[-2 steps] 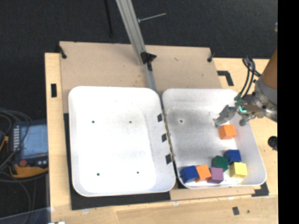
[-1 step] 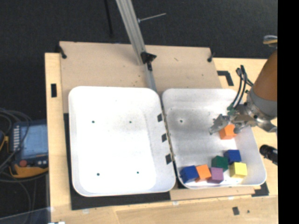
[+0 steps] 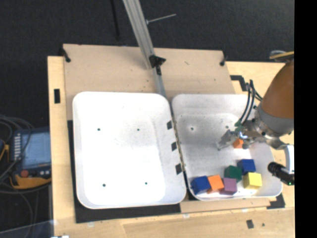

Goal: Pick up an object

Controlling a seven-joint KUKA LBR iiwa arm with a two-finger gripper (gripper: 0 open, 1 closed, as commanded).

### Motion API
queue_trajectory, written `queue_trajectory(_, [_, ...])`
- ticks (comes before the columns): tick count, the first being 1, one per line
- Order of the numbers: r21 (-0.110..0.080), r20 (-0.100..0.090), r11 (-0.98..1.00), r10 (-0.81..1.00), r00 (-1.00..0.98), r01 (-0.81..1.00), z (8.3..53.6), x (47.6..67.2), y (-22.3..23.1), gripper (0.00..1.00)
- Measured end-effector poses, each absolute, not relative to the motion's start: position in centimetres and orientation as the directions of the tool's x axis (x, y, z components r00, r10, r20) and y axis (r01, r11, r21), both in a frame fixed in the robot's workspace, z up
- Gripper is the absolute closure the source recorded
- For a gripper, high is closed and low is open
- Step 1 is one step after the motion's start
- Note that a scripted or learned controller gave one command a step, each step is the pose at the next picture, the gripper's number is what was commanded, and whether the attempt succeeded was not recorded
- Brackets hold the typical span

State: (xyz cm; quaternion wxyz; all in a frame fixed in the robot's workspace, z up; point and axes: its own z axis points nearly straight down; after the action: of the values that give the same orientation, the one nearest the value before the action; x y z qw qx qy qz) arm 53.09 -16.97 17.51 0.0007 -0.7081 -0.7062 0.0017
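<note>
left bin [image 3: 124, 148]: open | right bin [image 3: 198, 113] front: blocks [image 3: 228, 180] crowd

No writing, label or number is legible anywhere; the small screen [image 3: 37, 150] at left is too blurred.

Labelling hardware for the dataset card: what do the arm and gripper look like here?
The arm is grey with a broad orange band above the wrist. Dark cables loop along its left side. The gripper is small, of grey metal, with thin pale fingers.
</note>
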Motion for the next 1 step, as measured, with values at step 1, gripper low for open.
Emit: queue_trajectory(1, [-0.005, -0.001, -0.003, 1.0, 0.003, 1.0, 11.25, 52.86, -16.73, 0.0])
